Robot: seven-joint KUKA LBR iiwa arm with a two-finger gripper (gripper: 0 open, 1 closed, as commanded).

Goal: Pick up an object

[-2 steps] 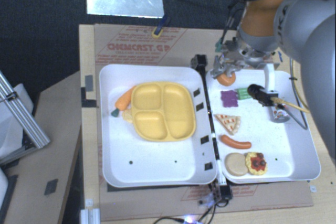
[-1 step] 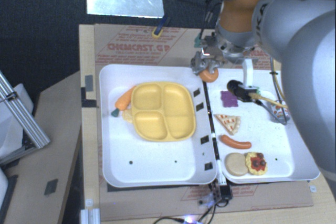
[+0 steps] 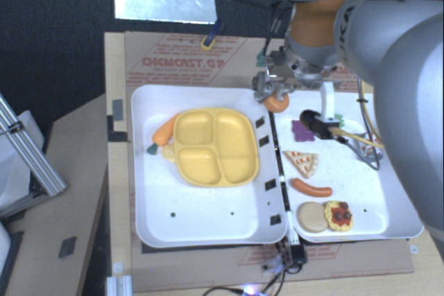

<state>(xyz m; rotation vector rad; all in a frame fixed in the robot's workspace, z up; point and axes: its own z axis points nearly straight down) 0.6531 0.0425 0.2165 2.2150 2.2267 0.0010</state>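
Hovering gripper (image 3: 275, 89) above orange toy (image 3: 278, 103); finger state hidden, cannot tell; needing straight, slow lowering, centered.

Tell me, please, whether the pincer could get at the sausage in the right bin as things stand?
Probably yes. The sausage lies flat on bare bin floor, apart from the pizza slice and the round cookie, with nothing on top. The pincer sits at the far rim.
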